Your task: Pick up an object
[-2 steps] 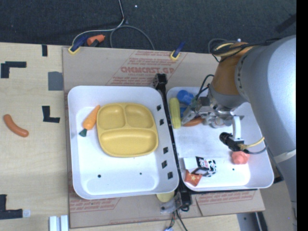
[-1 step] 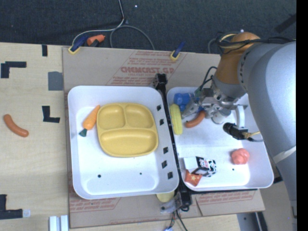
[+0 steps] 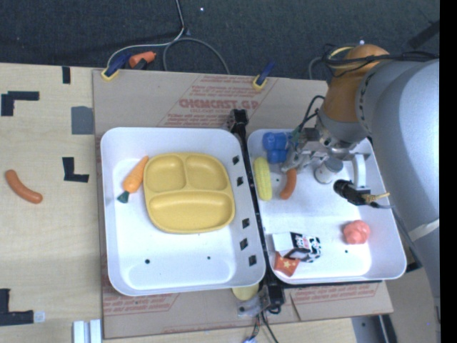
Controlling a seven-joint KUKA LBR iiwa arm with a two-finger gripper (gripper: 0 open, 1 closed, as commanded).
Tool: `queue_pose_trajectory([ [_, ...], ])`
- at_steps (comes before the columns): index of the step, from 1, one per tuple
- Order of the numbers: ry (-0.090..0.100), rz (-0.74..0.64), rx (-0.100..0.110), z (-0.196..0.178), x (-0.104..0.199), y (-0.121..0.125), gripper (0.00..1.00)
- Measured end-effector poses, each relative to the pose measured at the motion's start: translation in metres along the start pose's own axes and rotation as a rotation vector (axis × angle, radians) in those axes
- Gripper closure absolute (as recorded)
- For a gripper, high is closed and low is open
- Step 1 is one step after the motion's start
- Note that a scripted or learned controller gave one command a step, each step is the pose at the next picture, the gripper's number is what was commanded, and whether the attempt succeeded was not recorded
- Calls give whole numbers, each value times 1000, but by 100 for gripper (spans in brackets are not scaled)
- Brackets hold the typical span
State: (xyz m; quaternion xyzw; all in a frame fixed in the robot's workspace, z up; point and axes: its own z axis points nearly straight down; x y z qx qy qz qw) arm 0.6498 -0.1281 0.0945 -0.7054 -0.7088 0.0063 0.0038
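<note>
My gripper hangs low over the back of the right bin. Just left of it lies a blue toy. A small orange-red sausage lies directly below the gripper's tip, close to it. A yellow corn-like piece rests against the bin's left wall. A pink lump sits at the right. A black-and-white toy with a red piece beside it lies near the front. Nothing shows as held.
The left bin holds a yellow divided plate and a carrot at the plate's left. Another sausage lies on the bench, far left. The arm's grey body covers the right bin's back right corner.
</note>
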Motion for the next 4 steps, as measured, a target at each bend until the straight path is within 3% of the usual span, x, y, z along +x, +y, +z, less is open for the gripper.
queue_pose_trajectory([
  [1,5,-2,-27,-136,61,-37,100],
  [2,6,-1,-13,-141,111,-78,100],
  [3,3,3,-9,-108,124,-60,100],
  [4,4,1,-14,-122,153,-50,100],
])
